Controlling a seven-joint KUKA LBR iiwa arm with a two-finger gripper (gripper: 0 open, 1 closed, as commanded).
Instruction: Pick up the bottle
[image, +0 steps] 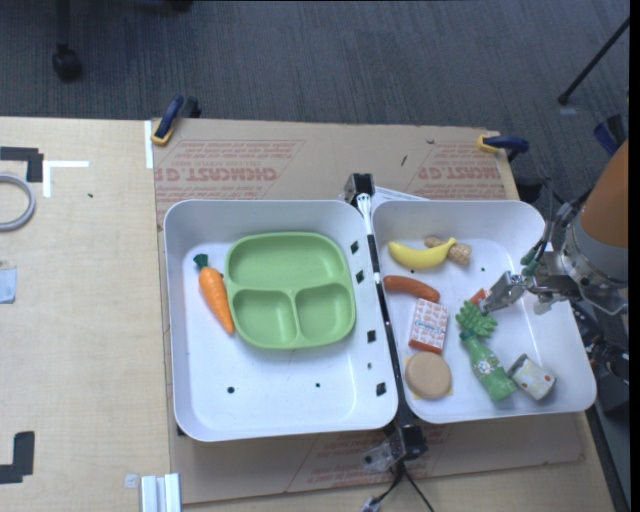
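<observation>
So your green bottle (489, 369) is lying on its side in the right bin (570, 400), down around 5 o'clock from that bin's middle, neck pointing up toward 11 o'clock. Its top end touches a little green broccoli-looking piece (474, 321). Just beside its lower end, at 3 o'clock, sits a small white box-shaped toy (534, 378).

Your pincer (508, 291) comes in from the 3 o'clock side and hangs over the right bin, up at about 1 o'clock from the bottle. The fingers look spread open with nothing between them, and the tips sit close to the broccoli piece, apart from the bottle itself.

Other stuff in that bin: a banana (420, 253) at 12 o'clock with a small tan lump (457, 254) touching its right end, a hot dog sausage (411, 287) under it, a red and white carton (429, 326) below that, and a round tan cookie (428, 375) at 7 o'clock.

The left bin (200, 400) holds a green divided plate (290, 290) in the middle and a carrot (215, 296) at its 9 o'clock side. Both bins sit on cardboard (260, 165) on the desk (70, 300).
</observation>
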